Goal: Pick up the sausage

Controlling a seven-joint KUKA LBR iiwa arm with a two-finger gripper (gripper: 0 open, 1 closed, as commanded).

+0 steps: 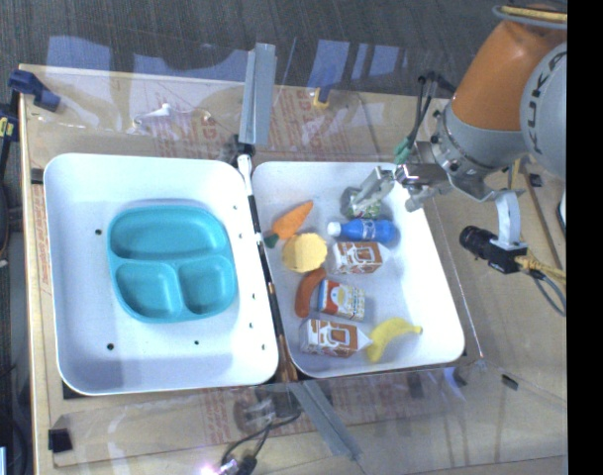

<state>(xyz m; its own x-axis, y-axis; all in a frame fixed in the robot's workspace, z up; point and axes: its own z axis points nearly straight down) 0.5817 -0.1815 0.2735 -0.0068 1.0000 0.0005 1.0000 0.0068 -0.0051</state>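
I'm seeing the fingers [372,194] hanging slightly parted, gripping nothing, above the right bin's [446,275] far side beside the blue bottle [364,231]. The sausage [308,293] is lying mid-bin, touching a small carton [340,300] whose print I can't read.

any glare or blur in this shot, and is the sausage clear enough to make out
Camera view: light glare on the clear sheeting along the bench's far and near edges; soft, even lighting with faint shadows in the bins. The sausage is small and slightly soft but readable, beside a carton; the gripper looks a little blurred.
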